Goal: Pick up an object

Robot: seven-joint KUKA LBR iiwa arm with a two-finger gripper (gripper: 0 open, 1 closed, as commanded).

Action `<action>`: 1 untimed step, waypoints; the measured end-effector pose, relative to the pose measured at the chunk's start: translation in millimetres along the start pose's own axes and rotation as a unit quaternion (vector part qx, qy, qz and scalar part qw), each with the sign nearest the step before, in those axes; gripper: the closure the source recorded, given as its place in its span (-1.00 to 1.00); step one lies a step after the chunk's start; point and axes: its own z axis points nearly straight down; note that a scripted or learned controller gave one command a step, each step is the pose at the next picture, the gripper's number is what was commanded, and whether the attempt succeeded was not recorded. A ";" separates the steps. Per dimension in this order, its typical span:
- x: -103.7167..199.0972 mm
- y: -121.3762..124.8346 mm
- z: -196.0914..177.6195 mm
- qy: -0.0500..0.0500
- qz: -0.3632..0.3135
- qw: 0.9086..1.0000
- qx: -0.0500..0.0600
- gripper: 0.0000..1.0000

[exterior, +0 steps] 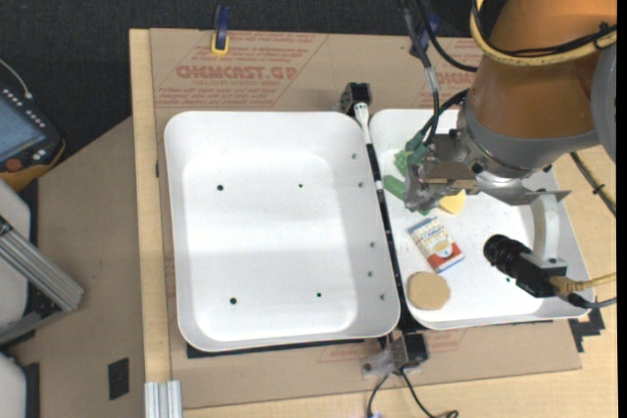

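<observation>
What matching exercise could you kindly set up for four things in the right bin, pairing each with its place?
Things:
1. tan disc
2. small packet
3. yellow piece
4. green thing

Places:
A. by the wall facing the left bin
B. nearest the right bin's front rim
C. between the tan disc and the yellow piece
D. just to the view's right of the gripper

Pairs: 1-B, 2-C, 3-D, 4-A.
</observation>
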 end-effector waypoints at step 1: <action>26.7 0.6 -15.2 0.000 0.000 1.000 -0.003 1.00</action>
